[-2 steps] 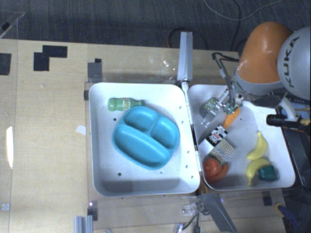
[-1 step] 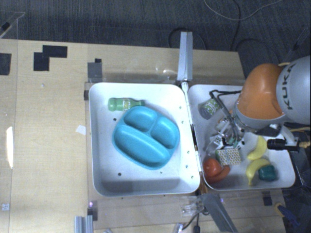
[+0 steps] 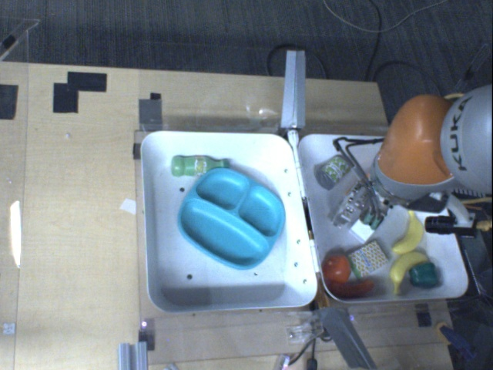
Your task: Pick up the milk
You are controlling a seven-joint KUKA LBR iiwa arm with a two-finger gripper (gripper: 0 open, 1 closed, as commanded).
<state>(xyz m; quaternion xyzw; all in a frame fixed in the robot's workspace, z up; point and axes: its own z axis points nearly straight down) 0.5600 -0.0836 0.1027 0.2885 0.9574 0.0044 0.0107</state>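
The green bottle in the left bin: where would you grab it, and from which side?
Probably around the middle of its body, coming straight down from above. The green bottle lies on its side along the far wall of the left bin, its neck pointing towards the right bin. The grip should close across its narrow width. The blue divided plate sits close on the near side, so a sideways approach looks cramped.

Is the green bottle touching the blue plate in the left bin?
Apart. The camera view shows a strip of white bin floor between the green bottle and the blue plate, in the left bin.
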